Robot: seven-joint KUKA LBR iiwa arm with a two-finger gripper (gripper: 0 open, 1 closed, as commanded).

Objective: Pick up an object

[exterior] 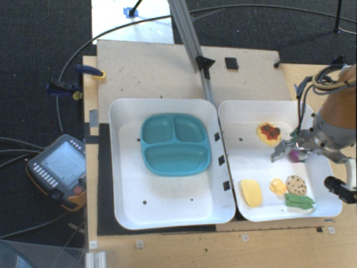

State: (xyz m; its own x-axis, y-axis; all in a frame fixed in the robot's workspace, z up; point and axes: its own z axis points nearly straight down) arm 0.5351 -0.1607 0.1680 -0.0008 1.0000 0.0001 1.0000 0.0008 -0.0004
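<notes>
Camera view: two white bins side by side on the bench. Left bin (pixel 125 205): a teal divided plate (pixel 175 144) near its middle. Right bin (pixel 245 119): a small pizza-like piece (pixel 269 132) toward the far edge; a yellow block (pixel 251 193), a small orange piece (pixel 278 186), a speckled cookie (pixel 295 185) and a green pod (pixel 299 201) strung along the near edge.

Gripper (pixel 285 149) low over the right bin's right side, just beside the pizza-like piece, a purple object (pixel 293 154) close against it. Spread, pressed together or pinching the purple object: cannot tell, too small and blurred.

Judged step: closing in on a pick, probably the purple object. Next move calls for a firm close, then a straight lift clear of the bin wall.
</notes>
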